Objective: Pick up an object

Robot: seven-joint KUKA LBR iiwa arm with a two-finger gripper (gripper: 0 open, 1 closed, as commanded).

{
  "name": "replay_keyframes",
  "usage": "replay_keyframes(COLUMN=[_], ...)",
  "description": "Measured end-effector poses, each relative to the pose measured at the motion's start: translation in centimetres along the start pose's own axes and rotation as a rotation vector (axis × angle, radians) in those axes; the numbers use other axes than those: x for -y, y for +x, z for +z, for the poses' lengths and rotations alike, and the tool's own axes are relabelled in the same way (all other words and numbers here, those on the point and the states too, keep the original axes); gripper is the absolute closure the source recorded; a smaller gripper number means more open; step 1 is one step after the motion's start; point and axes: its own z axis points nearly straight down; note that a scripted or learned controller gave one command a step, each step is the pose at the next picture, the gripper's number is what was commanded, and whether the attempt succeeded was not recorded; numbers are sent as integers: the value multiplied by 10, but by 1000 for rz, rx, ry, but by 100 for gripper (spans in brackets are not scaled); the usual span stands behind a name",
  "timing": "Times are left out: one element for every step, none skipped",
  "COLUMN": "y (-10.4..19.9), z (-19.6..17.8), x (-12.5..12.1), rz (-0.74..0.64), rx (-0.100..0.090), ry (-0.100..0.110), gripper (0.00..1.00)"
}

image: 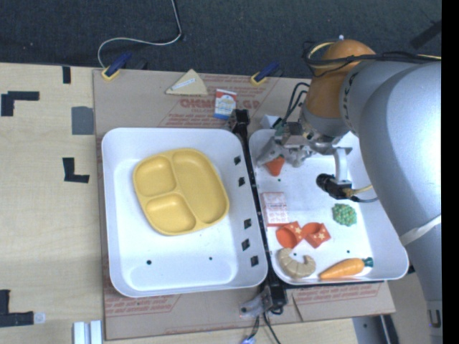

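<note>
Two white bins are seen: the right bin (391, 260) holds food toys below the hand (276, 149), whose grip cannot be told; a yellow tray (181, 190) is held leftward.

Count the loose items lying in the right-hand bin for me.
6 visible: orange piece near the pincer, white card, red pieces, green item, beige item, carrot. More may be hidden beneath the arm.

Faint red print on cardboard sheet (188, 104) under bins, small carton (225, 104) and packet (275, 208) labels — all too blurry to read.
</note>
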Motion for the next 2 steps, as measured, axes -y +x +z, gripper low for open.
replay_keyframes(y=[0,1], z=[0,-10], x=[0,0], rz=[1,0], rx=[1,1], ry=[0,-1], gripper=[0,100])
